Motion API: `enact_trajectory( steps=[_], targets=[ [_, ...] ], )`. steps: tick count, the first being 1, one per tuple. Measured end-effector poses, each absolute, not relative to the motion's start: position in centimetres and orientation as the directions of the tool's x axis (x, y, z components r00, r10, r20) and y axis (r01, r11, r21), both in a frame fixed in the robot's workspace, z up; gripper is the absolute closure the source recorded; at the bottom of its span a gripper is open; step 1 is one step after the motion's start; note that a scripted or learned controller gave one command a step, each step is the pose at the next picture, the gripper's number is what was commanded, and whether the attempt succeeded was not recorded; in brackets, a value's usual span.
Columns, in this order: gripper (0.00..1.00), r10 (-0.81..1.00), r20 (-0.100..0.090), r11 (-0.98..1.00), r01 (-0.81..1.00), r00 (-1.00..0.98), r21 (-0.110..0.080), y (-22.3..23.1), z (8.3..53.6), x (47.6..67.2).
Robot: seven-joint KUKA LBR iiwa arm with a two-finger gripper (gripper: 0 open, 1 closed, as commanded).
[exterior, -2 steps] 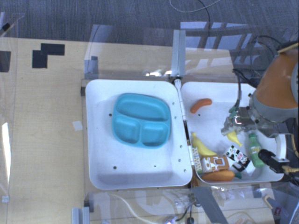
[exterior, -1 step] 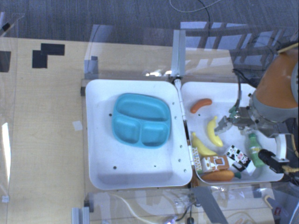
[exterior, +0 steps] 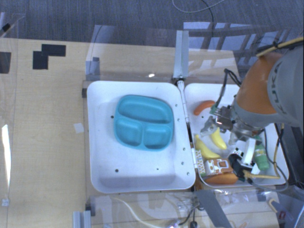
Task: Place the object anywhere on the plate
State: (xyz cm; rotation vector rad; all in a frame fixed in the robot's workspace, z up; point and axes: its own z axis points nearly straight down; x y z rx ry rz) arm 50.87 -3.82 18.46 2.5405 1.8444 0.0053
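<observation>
Reading the bench from largest to smallest, we find the arm [exterior: 273,87] entering from the right and covering much of the right bin [exterior: 190,91], while the left bin [exterior: 99,127] holds the blue plate [exterior: 143,122], a three-compartment dish lying well apart from the arm and across the divider between the bins. The gripper [exterior: 219,122] hangs low over the right bin's clutter; we cannot tell whether it is spread or pressed together, and we see nothing that is plainly held. We judge the task's thing to be among the items just below and beside it: a yellow banana [exterior: 207,149] lies nearest, its long axis running diagonally from upper left to lower right, with a second yellow piece [exterior: 218,138] touching or just beside it. An orange carrot-like item [exterior: 204,107] lies above the gripper, toward the bin's far wall. A printed carton [exterior: 216,166], an orange-brown item [exterior: 221,178] and a green bottle [exterior: 260,158] crowd the near edge. The coming move turns on carrying a piece leftward over the divider to the plate. Wrist housing hides the items beneath it, and we cannot confirm which object is targeted.
</observation>
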Motion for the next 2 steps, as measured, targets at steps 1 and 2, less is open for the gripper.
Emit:
enact_trajectory(
  steps=[1,2],
  targets=[
    [1.0,0.953,0.002,-0.302,0.953,0.302,0.007,-3.8,19.5,51.1],
    [1.0,0.897,0.0,-0.442,0.897,0.442,0.002,-2.0,18.4,56.5]
  ],
)
